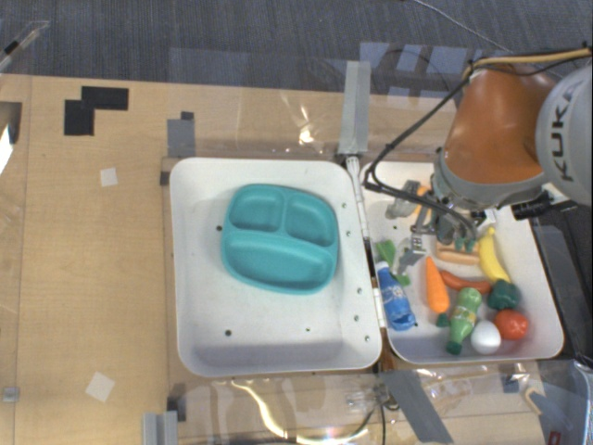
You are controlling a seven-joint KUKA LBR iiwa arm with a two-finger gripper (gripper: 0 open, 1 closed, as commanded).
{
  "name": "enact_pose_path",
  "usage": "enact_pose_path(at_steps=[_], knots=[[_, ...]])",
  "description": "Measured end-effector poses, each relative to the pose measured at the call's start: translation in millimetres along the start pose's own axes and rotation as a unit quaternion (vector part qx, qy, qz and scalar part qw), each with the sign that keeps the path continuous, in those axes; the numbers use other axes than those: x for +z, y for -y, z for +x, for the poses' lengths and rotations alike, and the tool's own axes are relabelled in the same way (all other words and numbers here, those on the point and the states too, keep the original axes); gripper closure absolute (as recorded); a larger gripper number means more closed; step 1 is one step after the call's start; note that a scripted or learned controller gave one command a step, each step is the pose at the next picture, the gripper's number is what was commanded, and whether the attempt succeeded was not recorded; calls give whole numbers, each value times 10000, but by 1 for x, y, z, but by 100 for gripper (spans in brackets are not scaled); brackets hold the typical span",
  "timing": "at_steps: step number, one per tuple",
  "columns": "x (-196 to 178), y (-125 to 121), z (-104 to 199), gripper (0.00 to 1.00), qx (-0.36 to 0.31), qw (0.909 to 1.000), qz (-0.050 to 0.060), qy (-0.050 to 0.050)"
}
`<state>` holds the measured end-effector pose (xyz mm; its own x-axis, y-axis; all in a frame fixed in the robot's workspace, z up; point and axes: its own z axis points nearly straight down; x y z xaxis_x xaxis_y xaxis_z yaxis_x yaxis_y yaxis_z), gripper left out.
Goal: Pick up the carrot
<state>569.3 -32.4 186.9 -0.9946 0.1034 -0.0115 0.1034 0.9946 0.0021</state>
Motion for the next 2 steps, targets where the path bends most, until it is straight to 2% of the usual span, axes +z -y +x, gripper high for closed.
enact_pose_path(at_steps=[1, 2], knots=[[88, 54, 39, 0, -341, 9994, 28, 55], [75, 53, 34, 100, -353, 9993, 27, 123]])
